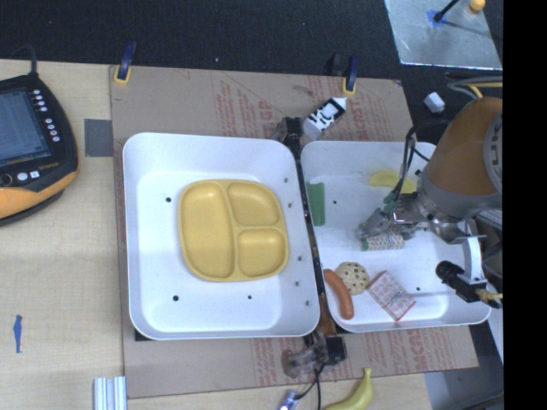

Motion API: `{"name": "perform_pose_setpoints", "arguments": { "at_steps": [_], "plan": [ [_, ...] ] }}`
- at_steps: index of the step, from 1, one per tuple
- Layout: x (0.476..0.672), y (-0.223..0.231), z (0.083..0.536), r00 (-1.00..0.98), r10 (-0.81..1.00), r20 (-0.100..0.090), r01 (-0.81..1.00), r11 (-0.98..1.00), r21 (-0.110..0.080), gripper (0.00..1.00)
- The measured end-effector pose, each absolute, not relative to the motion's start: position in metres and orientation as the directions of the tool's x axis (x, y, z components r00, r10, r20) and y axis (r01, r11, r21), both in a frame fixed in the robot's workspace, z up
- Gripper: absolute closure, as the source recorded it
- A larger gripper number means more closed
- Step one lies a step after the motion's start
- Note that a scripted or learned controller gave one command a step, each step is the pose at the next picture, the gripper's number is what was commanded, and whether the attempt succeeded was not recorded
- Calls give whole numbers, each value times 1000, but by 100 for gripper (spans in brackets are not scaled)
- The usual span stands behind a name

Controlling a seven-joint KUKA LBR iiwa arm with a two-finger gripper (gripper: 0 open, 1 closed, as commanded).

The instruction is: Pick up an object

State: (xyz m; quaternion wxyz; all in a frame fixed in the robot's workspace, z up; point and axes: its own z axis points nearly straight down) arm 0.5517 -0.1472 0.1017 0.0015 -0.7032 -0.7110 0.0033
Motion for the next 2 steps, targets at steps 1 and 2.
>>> {"name": "perform_pose_setpoints", "arguments": {
  "at_steps": [1, 2],
  "plan": [
    [599, -100, 92, -7, 1000, -1, 1000, 7, -4, 100],
    [572, 10, 192, -7, 1000, 0, 1000, 7, -3, 100]
  ]
}}
